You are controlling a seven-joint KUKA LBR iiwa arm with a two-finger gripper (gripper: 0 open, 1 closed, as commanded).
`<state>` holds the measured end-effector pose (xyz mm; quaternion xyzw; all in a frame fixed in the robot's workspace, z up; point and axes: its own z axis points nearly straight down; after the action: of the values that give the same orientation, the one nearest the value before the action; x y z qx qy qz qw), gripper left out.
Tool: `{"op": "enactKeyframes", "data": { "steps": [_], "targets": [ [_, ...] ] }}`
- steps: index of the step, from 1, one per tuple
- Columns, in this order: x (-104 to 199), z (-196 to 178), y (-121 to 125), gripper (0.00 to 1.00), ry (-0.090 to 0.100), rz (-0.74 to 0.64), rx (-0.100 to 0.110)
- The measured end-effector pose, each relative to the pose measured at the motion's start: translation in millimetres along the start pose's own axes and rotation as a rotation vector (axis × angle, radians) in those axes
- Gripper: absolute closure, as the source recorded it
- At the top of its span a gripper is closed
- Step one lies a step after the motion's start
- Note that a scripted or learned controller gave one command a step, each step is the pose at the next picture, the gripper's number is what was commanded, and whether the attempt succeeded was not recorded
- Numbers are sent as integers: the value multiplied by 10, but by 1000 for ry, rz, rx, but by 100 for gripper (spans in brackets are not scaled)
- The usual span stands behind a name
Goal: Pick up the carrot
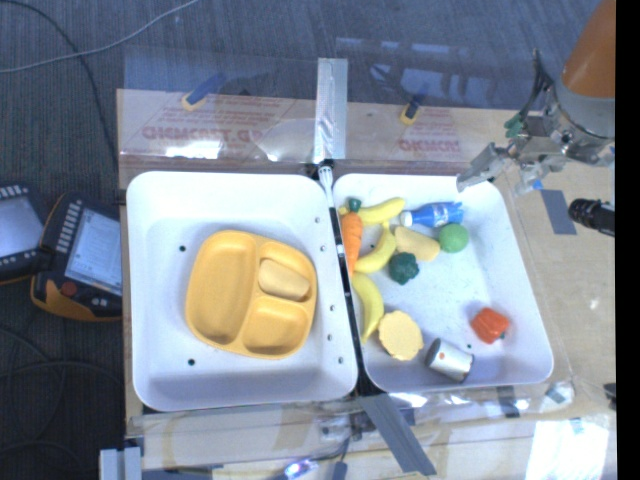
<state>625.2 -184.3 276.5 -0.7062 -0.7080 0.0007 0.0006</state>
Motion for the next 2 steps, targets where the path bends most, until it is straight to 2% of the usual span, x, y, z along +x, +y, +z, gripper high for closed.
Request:
{"op": "enactKeyframes", "data": {
  "steps": [1,2],
  "targets": [
    [958,852,-238,0,1,43,2],
    [842,1811,100,0,-3,118,-4]
  ]
}}
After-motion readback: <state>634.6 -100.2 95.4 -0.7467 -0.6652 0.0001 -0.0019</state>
